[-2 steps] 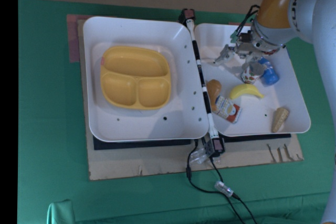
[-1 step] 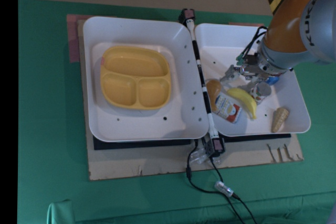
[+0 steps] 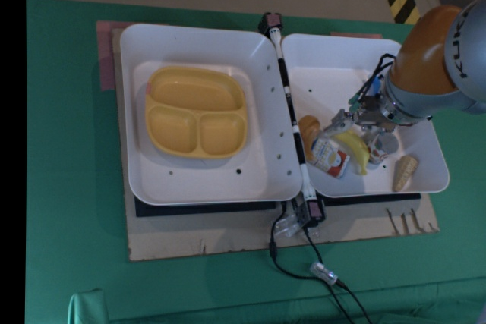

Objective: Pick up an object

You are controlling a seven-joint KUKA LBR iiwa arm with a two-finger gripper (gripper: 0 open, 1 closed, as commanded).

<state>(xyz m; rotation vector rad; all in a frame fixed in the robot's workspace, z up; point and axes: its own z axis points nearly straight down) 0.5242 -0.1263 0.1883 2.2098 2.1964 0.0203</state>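
While gripper [image 3: 363, 120] hovers, banana [image 3: 355, 149] apparently lies diagonally, lower-right tip down.

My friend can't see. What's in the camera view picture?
A robot arm reaches over the right bin, its pincer just above a banana, a pouch, a cone and other small toys. The left bin holds a yellow tray.

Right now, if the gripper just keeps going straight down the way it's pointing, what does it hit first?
Most likely the banana, which lies just under the gripper in the right bin; depth is hard to judge from above.
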